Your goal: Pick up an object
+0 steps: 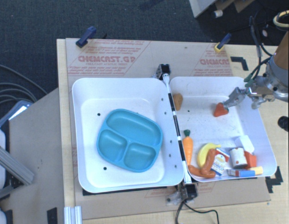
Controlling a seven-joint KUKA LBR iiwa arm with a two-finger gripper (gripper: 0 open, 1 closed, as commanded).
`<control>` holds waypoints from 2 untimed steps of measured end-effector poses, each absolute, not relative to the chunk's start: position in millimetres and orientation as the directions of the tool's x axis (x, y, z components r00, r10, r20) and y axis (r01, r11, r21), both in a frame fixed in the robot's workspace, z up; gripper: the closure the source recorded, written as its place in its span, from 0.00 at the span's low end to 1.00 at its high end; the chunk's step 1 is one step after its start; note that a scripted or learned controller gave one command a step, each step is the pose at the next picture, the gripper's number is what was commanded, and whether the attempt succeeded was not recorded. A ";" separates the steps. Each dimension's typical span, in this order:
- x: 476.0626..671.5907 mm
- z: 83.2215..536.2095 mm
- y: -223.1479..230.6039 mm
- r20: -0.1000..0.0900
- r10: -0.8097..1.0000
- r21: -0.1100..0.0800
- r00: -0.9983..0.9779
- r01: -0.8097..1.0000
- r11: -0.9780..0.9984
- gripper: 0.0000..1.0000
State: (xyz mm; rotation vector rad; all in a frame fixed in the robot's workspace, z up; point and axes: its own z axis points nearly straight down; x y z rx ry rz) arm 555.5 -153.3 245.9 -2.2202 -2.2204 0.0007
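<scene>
Here, pincer [230, 102] over the right bin [263, 139], fingers pinching a red toy strawberry [221, 110], blue divided plate [129, 139] in left bin [84, 125].

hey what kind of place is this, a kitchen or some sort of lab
Most likely a robotics lab bench, not a kitchen: a robot hand reaches over two white bins, toy food such as a plastic carrot lies inside, and loose cables trail nearby.

This looks like a robotics lab. Two white bins [84, 125] sit on a cardboard-covered tabletop [135, 55] held by clamps [85, 36] (blue ones), with loose cables [14, 85] trailing over dark carpet [42, 13] beside it. The toy food [188, 146] suggests test props.
</scene>
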 end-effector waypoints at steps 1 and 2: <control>553.1 94.9 -155.6 0.000 1.000 -0.001 0.001 1.000 -0.001 0.00; 666.8 84.9 -161.5 0.000 1.000 0.001 -0.001 1.000 0.001 0.00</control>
